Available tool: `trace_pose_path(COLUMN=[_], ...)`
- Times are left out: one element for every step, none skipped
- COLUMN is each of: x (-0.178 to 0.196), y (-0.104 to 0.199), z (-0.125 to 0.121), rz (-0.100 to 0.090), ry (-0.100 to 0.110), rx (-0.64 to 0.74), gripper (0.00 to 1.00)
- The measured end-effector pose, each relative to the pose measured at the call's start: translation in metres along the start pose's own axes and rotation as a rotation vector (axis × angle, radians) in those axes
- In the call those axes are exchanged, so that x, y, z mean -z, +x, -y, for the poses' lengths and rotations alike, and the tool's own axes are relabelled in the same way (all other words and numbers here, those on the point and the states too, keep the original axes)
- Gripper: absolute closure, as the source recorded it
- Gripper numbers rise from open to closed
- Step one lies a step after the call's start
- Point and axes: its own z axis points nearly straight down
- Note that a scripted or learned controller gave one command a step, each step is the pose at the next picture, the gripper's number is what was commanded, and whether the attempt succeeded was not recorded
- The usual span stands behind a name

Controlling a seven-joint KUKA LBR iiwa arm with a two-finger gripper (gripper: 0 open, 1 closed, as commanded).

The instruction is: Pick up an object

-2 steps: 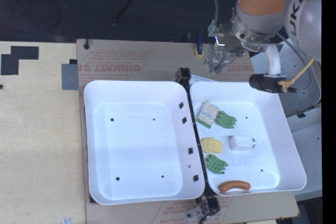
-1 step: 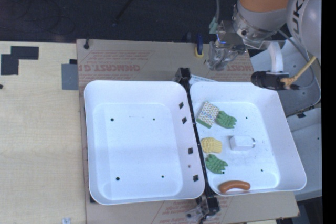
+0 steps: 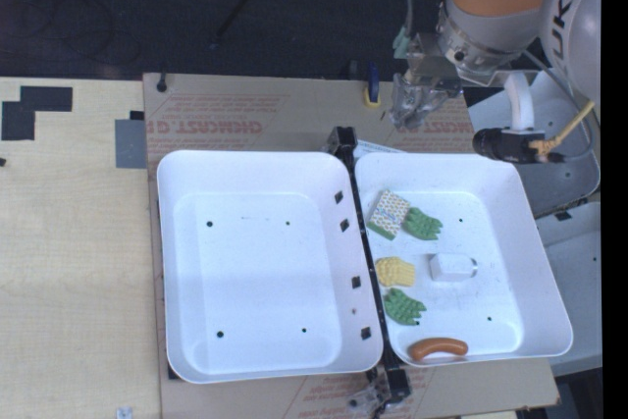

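Note:
My gripper [image 3: 410, 116] hangs above the far edge of the right bin [image 3: 510, 177], with nothing visible between its fingers. Below it in the right bin lie a checkered yellow-and-white block [image 3: 389, 213], a green leafy piece [image 3: 423, 225], a yellow corn-like piece [image 3: 395, 272], a white cup-like object [image 3: 451, 267], a second green piece [image 3: 402, 307] and an orange sausage [image 3: 438, 348] near the front wall. All of these rest on the bin floor, apart from the gripper.
The left bin [image 3: 177, 211] sits beside the right one, joined by a black divider [image 3: 355, 250]. Both stand on a brown cardboard sheet [image 3: 245, 113] over a pale wooden bench [image 3: 69, 260].

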Motion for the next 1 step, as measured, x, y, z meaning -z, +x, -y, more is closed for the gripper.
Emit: trace_pose_path(x=[0.0095], y=[0.0011], z=[-0.0001], rz=[0.001], ry=[0.002], rx=[0.007], gripper=[1.00])
